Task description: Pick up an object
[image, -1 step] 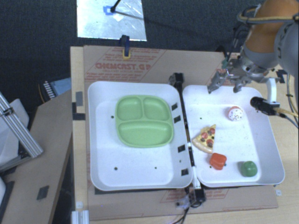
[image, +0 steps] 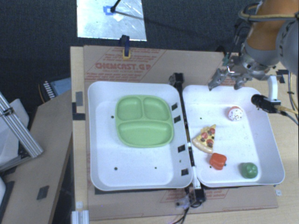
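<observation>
Plastic toy food sits in the right white bin (image: 268, 139): a yellow pizza-slice toy with red dots (image: 206, 138), a small red block-like toy (image: 217, 160), a green rounded toy (image: 249, 170), and a white-and-pink ball-like toy (image: 235, 113). All look light, stiff and smooth, so likely a bit slippery; none looks fragile. The pizza slice is the flattest and hardest to pinch; best taken across its narrow width near the middle. Its long axis runs diagonally, tip up-right toward the bin's far side, crust end down-left near the divider. The red and green pieces are chunkier, easier to grab across the sides. The two-finger tool (image: 227, 80) hovers over the far edge of the right bin, fingers spread apart, nothing between them. The left white bin (image: 100, 171) holds a pale green divided plate (image: 144, 121).
</observation>
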Controlling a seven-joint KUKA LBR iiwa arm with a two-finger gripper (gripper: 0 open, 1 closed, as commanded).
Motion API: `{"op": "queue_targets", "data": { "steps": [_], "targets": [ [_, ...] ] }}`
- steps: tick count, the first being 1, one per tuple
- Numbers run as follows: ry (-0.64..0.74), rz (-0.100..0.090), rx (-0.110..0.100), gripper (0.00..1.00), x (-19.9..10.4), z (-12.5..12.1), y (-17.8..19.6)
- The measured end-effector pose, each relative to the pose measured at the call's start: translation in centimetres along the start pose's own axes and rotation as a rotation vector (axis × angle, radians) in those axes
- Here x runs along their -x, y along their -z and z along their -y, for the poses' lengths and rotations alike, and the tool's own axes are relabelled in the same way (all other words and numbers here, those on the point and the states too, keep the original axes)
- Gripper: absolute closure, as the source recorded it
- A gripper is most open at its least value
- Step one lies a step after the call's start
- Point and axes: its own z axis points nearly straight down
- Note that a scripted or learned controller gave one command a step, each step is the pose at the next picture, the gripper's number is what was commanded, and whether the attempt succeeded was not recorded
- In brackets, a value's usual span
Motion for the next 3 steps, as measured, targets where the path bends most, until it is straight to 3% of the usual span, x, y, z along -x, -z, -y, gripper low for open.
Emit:
{"op": "queue_targets", "data": {
  "steps": [3],
  "targets": [
    [0.001, 0.0, -0.001, 0.0, -1.0, 0.6, -14.6]
  ]
}}
